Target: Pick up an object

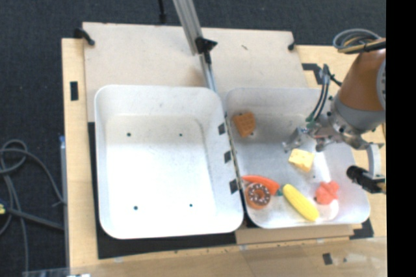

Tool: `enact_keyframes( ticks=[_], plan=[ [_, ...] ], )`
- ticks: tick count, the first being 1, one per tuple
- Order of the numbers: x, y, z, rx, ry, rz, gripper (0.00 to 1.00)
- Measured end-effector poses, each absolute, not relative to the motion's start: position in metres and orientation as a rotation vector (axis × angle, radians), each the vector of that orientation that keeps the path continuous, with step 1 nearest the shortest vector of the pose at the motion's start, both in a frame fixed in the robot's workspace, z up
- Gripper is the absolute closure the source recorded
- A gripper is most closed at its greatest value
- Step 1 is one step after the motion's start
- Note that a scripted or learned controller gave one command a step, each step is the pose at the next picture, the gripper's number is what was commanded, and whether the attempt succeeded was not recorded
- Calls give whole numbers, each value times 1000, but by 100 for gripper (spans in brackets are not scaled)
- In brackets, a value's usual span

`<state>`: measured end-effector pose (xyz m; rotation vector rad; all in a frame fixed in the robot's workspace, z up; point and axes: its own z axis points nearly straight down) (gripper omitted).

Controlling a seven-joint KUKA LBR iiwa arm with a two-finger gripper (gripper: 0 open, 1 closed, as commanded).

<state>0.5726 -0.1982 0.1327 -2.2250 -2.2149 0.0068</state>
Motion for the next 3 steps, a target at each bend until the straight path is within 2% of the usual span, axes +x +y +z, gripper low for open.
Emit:
enact_keyframes(
  ticks=[1, 2, 3],
  plan=[
    [575, -199, 148, -2235, -2215, -5, 100],
    [571, -204, 210, -2236, -2218, -6, 100],
    [572, -205, 213, -2230, -2216, -3, 100]
  ],
)
